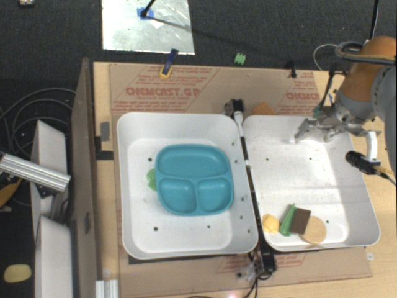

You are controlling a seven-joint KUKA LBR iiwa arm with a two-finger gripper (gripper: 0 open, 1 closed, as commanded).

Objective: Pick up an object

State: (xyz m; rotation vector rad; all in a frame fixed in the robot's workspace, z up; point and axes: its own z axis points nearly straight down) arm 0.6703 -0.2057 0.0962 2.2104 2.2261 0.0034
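Worktop [186, 82]: brown board carrying two shallow white bins side by side.

Left bin [133, 166]: a teal divided tray [193, 179] lies roughly centred, three compartments facing up. A small green item [151, 178] pokes out at the tray's left edge, mostly hidden under it; cannot tell what it is.

Right bin [322, 172]: objects cluster at the near edge, all close together. From left: a yellow lump [270, 223], a green stick-shaped piece [288, 220] lying at a slant, a dark brown block [301, 220] just beside it, and a tan round disc [315, 230] partly under the block. Green piece and brown block appear to touch.

Arm [366, 85] enters from the right, orange band visible above the wrist. Tool [310, 131] sits over the far right corner of the right bin, well apart from the object cluster. Its fingers [302, 132] stand slightly apart; nothing between them.
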